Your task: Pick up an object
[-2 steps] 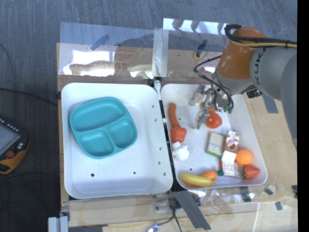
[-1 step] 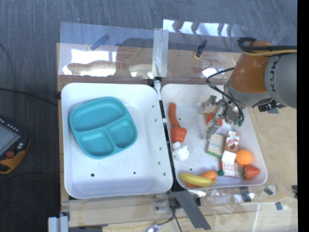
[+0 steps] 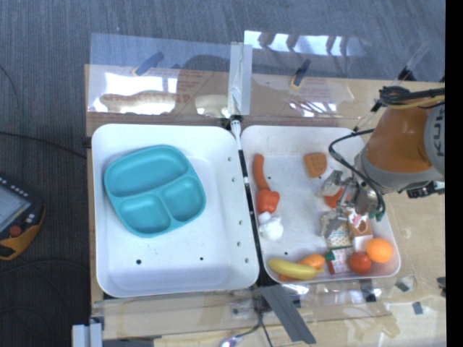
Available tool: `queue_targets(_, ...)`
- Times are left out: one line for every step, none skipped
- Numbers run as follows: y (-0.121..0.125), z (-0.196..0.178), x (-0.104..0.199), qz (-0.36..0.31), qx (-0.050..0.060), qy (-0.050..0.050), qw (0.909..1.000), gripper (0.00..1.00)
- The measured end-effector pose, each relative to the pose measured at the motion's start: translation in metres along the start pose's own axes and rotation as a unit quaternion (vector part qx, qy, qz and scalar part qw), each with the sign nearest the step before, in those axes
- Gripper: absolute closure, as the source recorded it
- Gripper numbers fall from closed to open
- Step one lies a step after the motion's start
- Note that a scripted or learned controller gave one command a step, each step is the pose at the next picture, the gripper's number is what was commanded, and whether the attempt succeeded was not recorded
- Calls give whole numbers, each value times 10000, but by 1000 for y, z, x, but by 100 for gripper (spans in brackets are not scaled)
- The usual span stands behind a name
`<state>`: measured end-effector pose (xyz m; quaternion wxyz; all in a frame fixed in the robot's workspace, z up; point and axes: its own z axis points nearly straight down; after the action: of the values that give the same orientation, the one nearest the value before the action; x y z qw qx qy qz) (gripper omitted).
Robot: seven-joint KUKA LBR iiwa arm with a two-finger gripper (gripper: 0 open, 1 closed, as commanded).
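The right white bin (image 3: 289,144) holds several toy foods. Along its left side lie an orange sausage (image 3: 258,170), a red piece (image 3: 268,199) and a white piece (image 3: 272,228). A banana (image 3: 293,268), a tomato (image 3: 359,262) and an orange (image 3: 379,250) sit along the front edge. A tan cracker (image 3: 315,164) lies toward the back. My gripper (image 3: 338,201) is low in the right half of this bin, over a cluster of small items beside a red-and-white carton (image 3: 359,225). I see nothing clearly held.
The left white bin (image 3: 145,266) carries a teal divided plate (image 3: 154,189). A clear plastic wall (image 3: 239,71) stands behind both bins. The arm's orange band (image 3: 404,139) hangs over the right bin's right rim, with black cables looping beside it.
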<state>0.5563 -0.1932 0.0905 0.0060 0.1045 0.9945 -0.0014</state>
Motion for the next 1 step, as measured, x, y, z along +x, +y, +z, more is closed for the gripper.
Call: queue_targets(1, -11, -3, -8, 7, -38, 10000, 100)
